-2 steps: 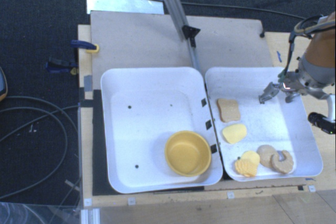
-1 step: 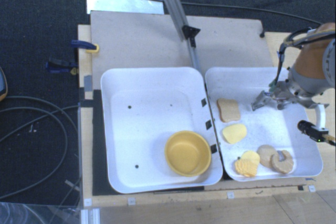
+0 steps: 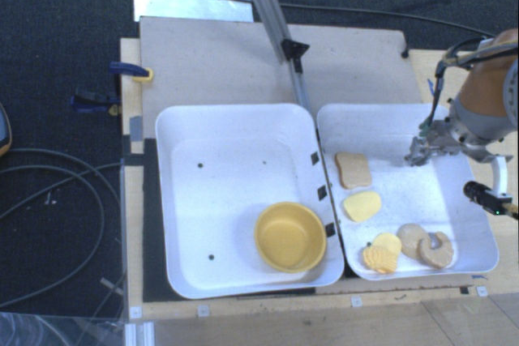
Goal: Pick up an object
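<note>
Gripper [image 3: 419, 153] of the grey arm [image 3: 485, 105] hangs over the right bin [image 3: 381, 119], in that bin's upper right part, close to its far wall; whether it is released or clenched cannot be told from this slanted view, and nothing can be seen held in it. An orange band sits on the arm above the wrist, and dark cables loop beside it.

Taking the right bin as the landmark, 5 food-like pieces lie on its floor. Nearest its left wall, about midway along, lies a tan toast slice [image 3: 353, 169], flat. Just below it, apart from it, rests a pale yellow oval piece [image 3: 362, 206]. Along the bin's near wall sit 3 more: a ridged yellow piece [image 3: 382, 253] on the left, a round beige cookie [image 3: 412, 238] next to it, and a brown pretzel-like ring [image 3: 438, 249] touching the cookie on its right. All of these are well apart from the gripper, the toast slice being the closest to it.

Left of the right bin, touching it along a shared edge with black clips, stands the left bin [image 3: 203, 126]. A yellow bowl [image 3: 290, 236] sits upright in the corner of it nearest the right bin's near-left corner. Behind both bins, a slanted metal pole [image 3: 268, 0] rises from the bench.
</note>
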Motion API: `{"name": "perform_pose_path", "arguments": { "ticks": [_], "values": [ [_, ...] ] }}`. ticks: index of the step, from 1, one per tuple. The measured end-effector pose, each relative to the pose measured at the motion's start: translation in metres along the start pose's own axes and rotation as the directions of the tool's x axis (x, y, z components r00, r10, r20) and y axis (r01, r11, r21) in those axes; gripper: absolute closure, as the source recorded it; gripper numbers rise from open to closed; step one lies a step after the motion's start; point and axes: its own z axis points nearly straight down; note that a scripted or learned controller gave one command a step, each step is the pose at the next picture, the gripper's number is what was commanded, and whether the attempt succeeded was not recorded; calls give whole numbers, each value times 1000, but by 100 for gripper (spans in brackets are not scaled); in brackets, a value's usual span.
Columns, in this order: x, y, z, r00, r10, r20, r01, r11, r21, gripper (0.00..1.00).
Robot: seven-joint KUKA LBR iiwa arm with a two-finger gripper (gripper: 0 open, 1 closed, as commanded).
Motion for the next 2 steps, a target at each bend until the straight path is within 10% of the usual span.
{"name": "perform_pose_path", "arguments": {
  "ticks": [2],
  "values": [
    [11, 4, -93, 1000, -5, -1, 5, 1000, -1, 100]
  ]
}}
